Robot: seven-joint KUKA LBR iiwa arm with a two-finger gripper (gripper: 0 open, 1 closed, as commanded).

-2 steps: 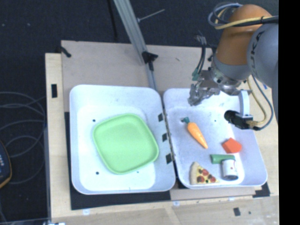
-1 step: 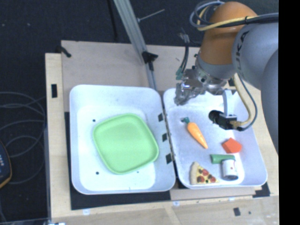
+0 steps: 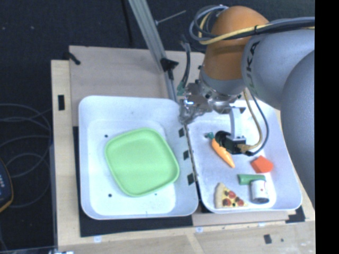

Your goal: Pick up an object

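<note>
Nearby, one carrot (image 3: pixel 223 152) and one pizza slice (image 3: pixel 228 196) are seen; the pincer's (image 3: pixel 186 110) state cannot be told.

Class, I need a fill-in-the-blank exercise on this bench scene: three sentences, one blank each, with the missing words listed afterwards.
1. The green plate lies in the ___ bin.
2. The carrot is coloured ___.
3. The pizza slice lies in the same bin as the ___ block.

Missing words: left; orange; orange
</note>
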